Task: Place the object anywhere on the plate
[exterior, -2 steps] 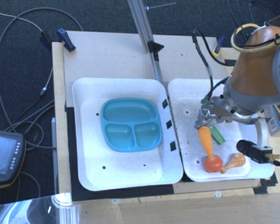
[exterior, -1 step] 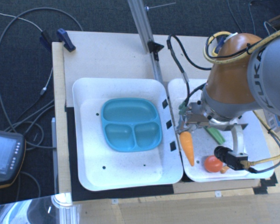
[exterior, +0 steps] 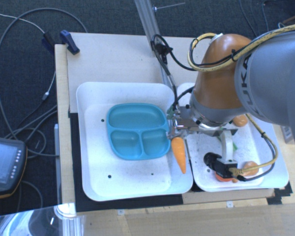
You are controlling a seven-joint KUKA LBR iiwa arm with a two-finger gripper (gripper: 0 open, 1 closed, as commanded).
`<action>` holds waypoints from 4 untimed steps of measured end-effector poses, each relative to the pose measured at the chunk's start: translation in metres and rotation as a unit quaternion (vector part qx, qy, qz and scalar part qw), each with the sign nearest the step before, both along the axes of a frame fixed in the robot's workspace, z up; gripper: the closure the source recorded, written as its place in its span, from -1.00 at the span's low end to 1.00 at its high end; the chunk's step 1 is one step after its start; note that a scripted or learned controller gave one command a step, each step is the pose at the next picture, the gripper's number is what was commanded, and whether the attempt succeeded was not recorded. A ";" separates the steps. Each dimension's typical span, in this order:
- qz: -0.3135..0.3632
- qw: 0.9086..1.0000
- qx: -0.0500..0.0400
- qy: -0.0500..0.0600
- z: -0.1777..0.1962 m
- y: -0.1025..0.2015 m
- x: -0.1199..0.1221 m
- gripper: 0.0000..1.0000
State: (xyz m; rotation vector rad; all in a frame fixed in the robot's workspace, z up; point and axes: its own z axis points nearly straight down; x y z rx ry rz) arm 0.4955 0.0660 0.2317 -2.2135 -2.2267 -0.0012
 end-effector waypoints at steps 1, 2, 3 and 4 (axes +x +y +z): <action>0.000 1.000 0.000 0.002 -0.008 0.055 -0.012 1.00; -0.001 1.000 0.000 -0.001 -0.003 0.081 -0.001 1.00; -0.003 1.000 -0.001 0.002 -0.009 0.073 -0.009 1.00; -0.003 1.000 -0.001 0.001 -0.009 0.073 -0.008 -1.00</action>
